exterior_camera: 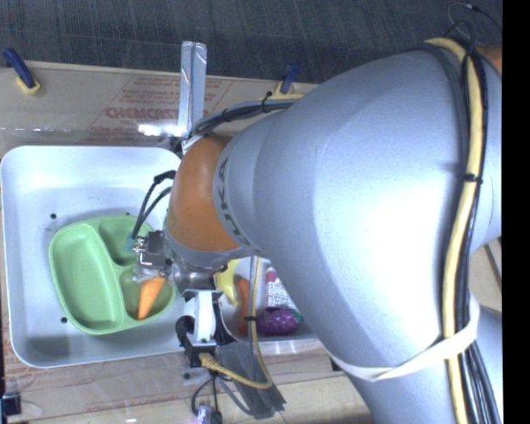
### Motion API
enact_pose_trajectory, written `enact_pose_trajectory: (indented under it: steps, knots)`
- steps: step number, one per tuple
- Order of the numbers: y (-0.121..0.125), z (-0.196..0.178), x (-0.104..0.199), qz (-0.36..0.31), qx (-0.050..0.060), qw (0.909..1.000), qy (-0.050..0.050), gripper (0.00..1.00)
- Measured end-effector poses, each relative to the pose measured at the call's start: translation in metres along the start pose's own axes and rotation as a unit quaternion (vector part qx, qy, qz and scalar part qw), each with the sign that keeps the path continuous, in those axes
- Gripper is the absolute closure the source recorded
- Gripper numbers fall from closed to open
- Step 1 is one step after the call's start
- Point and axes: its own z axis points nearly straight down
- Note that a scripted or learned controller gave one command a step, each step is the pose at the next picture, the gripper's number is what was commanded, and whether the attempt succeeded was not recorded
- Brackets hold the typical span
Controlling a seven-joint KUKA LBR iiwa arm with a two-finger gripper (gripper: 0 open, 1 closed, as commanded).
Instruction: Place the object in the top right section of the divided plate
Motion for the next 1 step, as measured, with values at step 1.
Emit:
enact_pose_trajectory:
  steps: [1]
  knots:
    - [0.0015, -0.0026, -0.0003, 0.000, -0.002, 1.0000, 0.001, 0.00]
